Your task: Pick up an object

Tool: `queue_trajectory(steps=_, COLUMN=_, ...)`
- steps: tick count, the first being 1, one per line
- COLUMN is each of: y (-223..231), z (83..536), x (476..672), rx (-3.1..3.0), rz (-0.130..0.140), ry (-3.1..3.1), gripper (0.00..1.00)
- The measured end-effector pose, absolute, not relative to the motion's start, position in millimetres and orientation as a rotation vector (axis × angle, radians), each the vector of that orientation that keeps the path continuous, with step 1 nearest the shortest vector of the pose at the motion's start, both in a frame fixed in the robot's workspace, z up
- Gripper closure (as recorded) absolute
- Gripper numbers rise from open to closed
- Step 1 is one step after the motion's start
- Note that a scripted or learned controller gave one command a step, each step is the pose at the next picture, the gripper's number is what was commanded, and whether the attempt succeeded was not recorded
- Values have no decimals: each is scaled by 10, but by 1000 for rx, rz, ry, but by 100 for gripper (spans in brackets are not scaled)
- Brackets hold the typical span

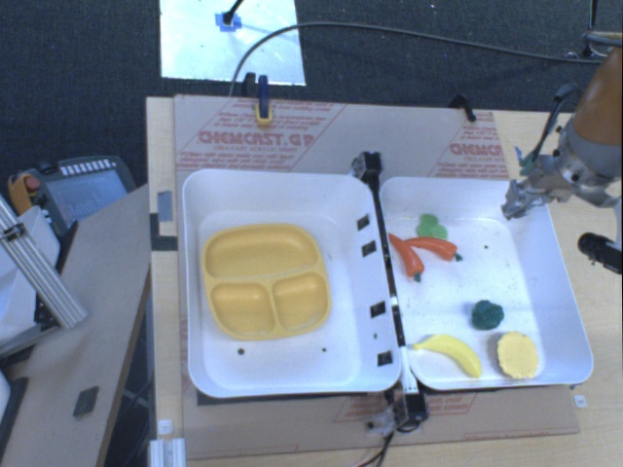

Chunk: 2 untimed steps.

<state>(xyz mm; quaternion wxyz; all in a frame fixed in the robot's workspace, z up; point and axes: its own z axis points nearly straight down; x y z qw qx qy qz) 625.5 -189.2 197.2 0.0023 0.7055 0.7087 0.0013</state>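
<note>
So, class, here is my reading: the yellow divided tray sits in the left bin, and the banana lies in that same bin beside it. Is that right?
Not quite. The yellow divided tray does sit in the left bin, but the banana lies in the right bin, near its front left corner, with the other play food. The camera view shows this.

Bench (pixel 165 261) bearing two white bins (pixel 282 193)
</note>
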Motion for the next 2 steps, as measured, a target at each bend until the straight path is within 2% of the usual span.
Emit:
queue_trajectory(steps=1, y=-1843, z=2592, x=6215, rx=2210, rz=7, ry=2221, gripper=100)
queue_trajectory(steps=2, y=-1844, z=2941, x=6227, rx=2212, rz=4, ry=2223, gripper=100)
